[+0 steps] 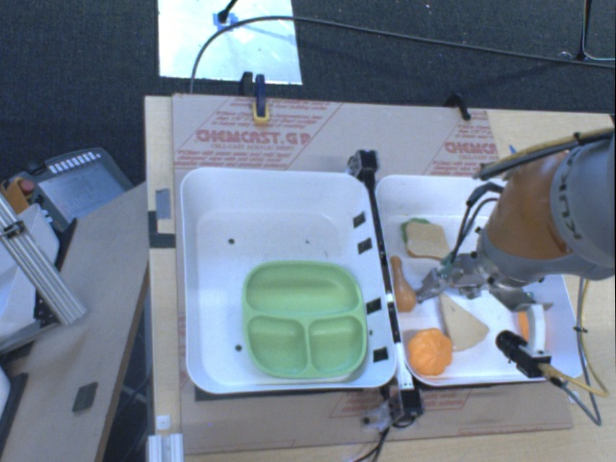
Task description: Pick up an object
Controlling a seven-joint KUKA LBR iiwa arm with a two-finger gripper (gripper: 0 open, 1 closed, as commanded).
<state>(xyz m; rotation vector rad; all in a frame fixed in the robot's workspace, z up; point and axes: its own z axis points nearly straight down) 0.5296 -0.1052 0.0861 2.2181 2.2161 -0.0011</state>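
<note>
Green three-compartment plastic tray [306, 318] lies in the left white bin [207, 258]. My gripper [433, 282], fingers unreadable, hovers in the right white bin [428, 189] among an orange ball [429, 351], brown drumstick [401, 285] and toast slice [425, 239]. Cardboard reads "CHEMCAST".

arm [553, 215] cut off at right edge

The grey arm [568, 210], orange-banded above the wrist, reaches in over the right bin [423, 189]. Its gripper [435, 283] hangs low inside that bin, seemingly tilted toward the bin's left wall.
</note>
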